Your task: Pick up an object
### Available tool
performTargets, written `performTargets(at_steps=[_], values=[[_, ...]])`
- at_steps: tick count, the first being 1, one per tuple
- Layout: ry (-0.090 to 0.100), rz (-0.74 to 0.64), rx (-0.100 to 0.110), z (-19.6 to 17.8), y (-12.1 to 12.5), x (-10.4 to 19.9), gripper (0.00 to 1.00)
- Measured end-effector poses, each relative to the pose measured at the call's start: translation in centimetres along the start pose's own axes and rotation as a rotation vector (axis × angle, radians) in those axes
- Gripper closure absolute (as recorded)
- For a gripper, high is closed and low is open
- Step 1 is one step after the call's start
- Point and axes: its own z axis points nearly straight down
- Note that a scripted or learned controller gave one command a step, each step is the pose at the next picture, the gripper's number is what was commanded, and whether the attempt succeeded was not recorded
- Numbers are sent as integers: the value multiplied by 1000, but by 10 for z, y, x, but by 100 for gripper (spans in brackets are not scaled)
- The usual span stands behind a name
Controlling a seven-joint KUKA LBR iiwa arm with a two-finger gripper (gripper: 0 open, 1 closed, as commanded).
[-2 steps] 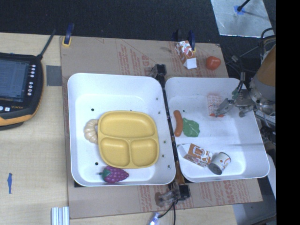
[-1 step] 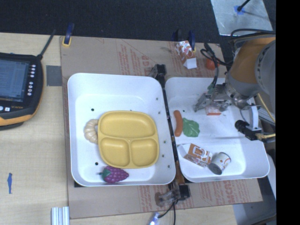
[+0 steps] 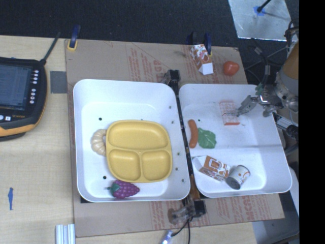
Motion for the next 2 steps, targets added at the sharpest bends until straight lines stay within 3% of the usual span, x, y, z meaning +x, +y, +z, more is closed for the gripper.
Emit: performTargets(at_steps=[1,2], values=[[1,-1,4,40,-82,40,0],[-1,-2,-1,-53,-53,4,0]])
